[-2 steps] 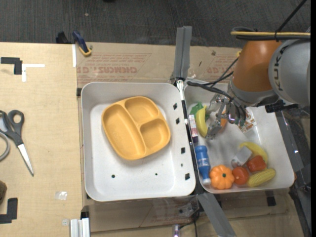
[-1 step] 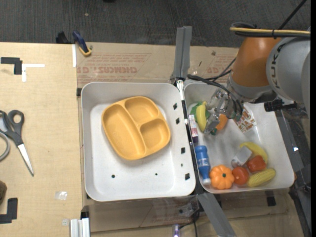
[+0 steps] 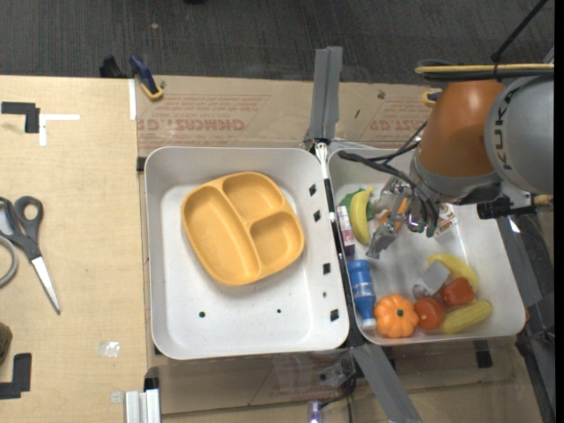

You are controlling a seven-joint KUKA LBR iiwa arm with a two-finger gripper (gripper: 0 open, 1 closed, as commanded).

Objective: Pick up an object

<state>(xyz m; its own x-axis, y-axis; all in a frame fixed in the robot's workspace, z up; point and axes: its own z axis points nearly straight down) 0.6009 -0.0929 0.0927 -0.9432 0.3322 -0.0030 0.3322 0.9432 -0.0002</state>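
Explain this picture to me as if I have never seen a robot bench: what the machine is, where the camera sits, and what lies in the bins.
One camera looks down at a slant on two white bins. The grey arm with an orange band reaches in from the right; its tool hangs over the right bin. That bin holds toy food: a banana, a blue bottle, a pumpkin, corn. The left bin holds a yellow divided plate. Scissors lie on the bench. Nothing visibly sits in the tool.
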